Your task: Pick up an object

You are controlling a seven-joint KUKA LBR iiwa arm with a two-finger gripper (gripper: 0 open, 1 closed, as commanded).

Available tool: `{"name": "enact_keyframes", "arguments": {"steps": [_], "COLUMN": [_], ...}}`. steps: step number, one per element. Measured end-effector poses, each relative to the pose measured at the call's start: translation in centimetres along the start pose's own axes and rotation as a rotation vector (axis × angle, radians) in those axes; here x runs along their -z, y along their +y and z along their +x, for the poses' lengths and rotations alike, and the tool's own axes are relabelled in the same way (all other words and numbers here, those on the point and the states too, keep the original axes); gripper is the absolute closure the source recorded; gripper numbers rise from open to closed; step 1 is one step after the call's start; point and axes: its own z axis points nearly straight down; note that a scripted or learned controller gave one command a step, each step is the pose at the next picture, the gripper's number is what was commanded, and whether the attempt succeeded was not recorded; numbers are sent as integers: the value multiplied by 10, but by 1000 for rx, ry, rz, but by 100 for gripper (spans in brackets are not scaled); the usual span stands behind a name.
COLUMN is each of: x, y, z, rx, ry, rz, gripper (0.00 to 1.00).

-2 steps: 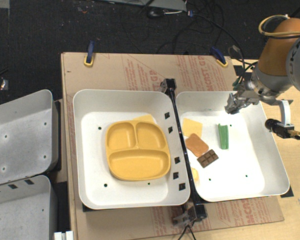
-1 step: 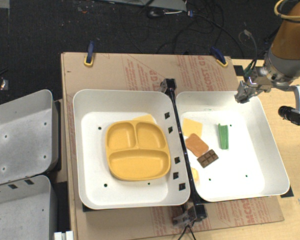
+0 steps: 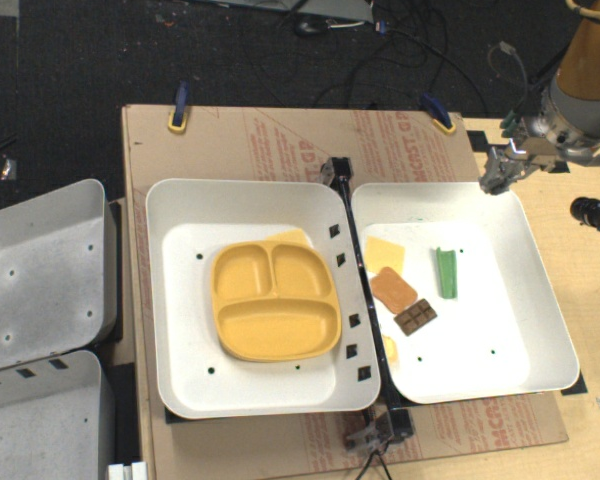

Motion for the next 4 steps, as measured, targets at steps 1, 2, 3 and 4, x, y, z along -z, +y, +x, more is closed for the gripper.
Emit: {"name": "enact_keyframes", "arguments": {"steps": [1, 2, 3, 4], "x": [5, -5, 1, -9], "y": [-13, -19, -29, -48], "z": [59, 105, 158, 219], "rx": [6, 5, 6, 7], "ry": [4, 3, 4, 4], "rz": [6, 7, 6, 10], "gripper": [100, 100, 100, 100]}}
